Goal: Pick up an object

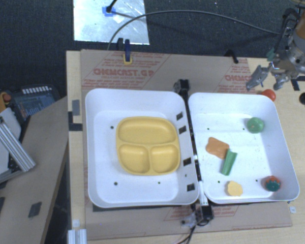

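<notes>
The right bin holds a green ball, an orange block, a green stick, a yellow piece and a teal and orange object. A red-orange ball sits at that bin's far right corner. My gripper hangs just above that corner, over the red-orange ball. Its fingers are spread apart and nothing is between them.
The left bin carries a yellow three-compartment tray. A black divider with clips runs between the bins. A blue and yellow clamp stands at the bench's far edge. Cables cross the dark floor behind.
</notes>
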`<action>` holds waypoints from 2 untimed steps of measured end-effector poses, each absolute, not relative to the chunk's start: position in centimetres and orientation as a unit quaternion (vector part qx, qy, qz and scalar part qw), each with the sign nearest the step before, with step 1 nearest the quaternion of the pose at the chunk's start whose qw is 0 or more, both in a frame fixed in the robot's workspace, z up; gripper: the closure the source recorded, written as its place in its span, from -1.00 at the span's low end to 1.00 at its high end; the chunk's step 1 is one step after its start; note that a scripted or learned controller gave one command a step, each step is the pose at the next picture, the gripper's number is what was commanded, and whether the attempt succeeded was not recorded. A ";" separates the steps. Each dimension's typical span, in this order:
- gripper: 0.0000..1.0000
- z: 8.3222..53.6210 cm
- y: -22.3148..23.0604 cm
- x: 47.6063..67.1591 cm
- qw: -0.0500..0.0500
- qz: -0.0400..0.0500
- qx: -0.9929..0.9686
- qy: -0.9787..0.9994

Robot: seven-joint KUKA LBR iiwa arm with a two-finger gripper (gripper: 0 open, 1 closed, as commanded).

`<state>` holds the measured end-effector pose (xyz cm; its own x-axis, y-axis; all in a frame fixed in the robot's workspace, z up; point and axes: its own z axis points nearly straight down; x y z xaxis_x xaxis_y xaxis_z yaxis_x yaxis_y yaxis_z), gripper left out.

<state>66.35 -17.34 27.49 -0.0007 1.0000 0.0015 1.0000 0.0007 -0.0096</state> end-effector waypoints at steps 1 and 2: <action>-1.00 28.3 -17.3 66.5 -0.001 0.000 -0.706 -0.708; -1.00 23.5 -18.0 65.9 -0.001 0.000 -0.707 -0.708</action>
